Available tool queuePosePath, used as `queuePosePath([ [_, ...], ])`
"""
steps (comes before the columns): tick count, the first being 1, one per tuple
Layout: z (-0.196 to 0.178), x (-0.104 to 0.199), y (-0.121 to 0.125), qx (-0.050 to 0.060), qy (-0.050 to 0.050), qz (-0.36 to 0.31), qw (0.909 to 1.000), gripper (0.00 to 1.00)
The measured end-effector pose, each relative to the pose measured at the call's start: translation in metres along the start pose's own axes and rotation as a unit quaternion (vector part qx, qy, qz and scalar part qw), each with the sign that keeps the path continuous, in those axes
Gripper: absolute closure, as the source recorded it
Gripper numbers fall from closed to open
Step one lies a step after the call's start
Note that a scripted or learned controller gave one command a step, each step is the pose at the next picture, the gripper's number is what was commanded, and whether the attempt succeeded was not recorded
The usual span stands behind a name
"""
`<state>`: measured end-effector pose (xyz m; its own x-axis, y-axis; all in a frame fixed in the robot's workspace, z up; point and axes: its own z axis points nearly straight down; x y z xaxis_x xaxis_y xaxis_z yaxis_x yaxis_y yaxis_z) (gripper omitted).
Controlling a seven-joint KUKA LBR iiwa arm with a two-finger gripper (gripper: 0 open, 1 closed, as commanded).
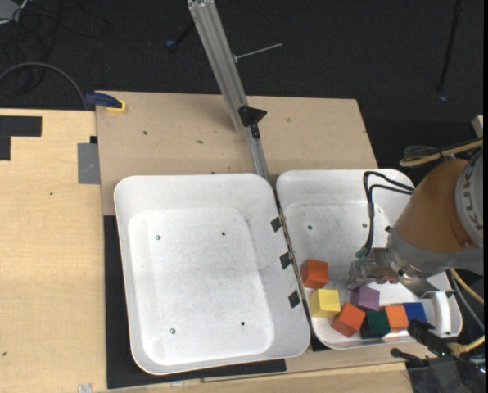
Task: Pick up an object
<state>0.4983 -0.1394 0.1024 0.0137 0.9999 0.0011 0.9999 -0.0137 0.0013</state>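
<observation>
The arm comes in from the right over the right bin, and its grey and orange body hides the right part of this bin. The gripper is low, just above the cluster of blocks, but it is small and dark against the wrist, so it is not possible to tell if it is open or closed, and no block is seen in it. The blocks lie together in the near part of the right bin. Seven can be counted: an orange block beside the divider, a yellow block below it, a purple block directly under the gripper, a second orange block at the front, a dark green block, a third orange block and a blue block half covered by the arm. More could be hidden under the arm. The left bin is beside it, and three black clips sit on the edge where the two bins meet. An aluminium bar stands slanted behind the bins. A blue and yellow clamp lies at the far left corner of the board.
</observation>
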Motion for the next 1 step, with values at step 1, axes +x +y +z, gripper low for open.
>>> queuePosePath([
  [1, -0.0918, 0.0939, -0.0115, -0.001, 0.001, -0.011, 0.9999, 1.0],
])
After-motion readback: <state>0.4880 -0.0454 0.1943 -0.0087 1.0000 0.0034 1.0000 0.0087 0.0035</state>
